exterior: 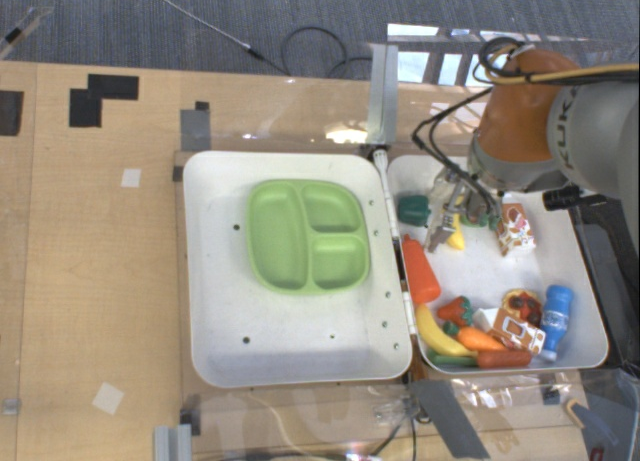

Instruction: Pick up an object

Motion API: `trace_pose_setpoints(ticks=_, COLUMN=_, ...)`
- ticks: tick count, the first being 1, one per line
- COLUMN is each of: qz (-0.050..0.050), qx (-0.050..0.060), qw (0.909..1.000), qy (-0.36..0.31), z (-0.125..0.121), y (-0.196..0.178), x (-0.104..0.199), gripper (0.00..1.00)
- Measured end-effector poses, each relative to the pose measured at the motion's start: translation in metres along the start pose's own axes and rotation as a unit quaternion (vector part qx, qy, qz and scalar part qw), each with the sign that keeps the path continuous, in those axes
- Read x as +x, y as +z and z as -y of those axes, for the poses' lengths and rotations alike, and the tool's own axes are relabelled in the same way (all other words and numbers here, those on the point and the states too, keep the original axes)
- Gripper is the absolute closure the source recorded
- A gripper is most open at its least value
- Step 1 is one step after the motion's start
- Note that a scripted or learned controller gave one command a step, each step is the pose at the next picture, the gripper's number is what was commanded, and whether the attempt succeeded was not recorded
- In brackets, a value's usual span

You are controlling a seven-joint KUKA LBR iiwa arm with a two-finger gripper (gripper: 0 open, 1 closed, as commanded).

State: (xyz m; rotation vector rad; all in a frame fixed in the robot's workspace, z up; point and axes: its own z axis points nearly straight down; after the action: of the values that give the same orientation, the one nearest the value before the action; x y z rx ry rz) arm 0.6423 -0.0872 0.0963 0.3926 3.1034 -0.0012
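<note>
My gripper (pixel 450 227) hangs low over the upper left part of the right bin (pixel 590 344), under the orange wrist band. Its fingers (pixel 437 236) stand apart, open. A small yellow piece (pixel 456 241) lies on the bin floor right at the fingertips; I cannot tell whether they touch it. A dark green item (pixel 412 209) sits just to the left of the gripper. To the right of the gripper stands a small red-and-white carton (pixel 515 229).
An orange-red cylinder (pixel 421 271) lies along the right bin's left wall. A banana (pixel 440 334), a carrot (pixel 482 340), a snack box (pixel 520 321) and a blue bottle (pixel 556 315) crowd its front. A green divided plate (pixel 306 234) sits in the left bin (pixel 220 349).
</note>
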Motion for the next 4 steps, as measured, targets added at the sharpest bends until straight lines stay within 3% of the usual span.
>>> trace_pose_setpoints(ticks=1, qz=-0.001, qx=0.001, qw=0.9998, qy=0.019, z=0.081, y=0.007, x=0.023, gripper=0.00)
trace_pose_setpoints(ticks=2, qz=-0.003, qx=0.001, qw=0.9978, qy=0.066, z=0.108, y=0.009, x=-0.042, gripper=0.00)
trace_pose_setpoints(ticks=3, qz=0.004, qx=-0.003, qw=0.9981, qy=0.061, z=0.099, y=-0.007, x=-0.046, gripper=1.00)
trace_pose_setpoints(ticks=4, qz=-0.001, qx=-0.001, qw=0.9766, qy=0.215, z=0.033, y=0.006, x=0.029, gripper=1.00)
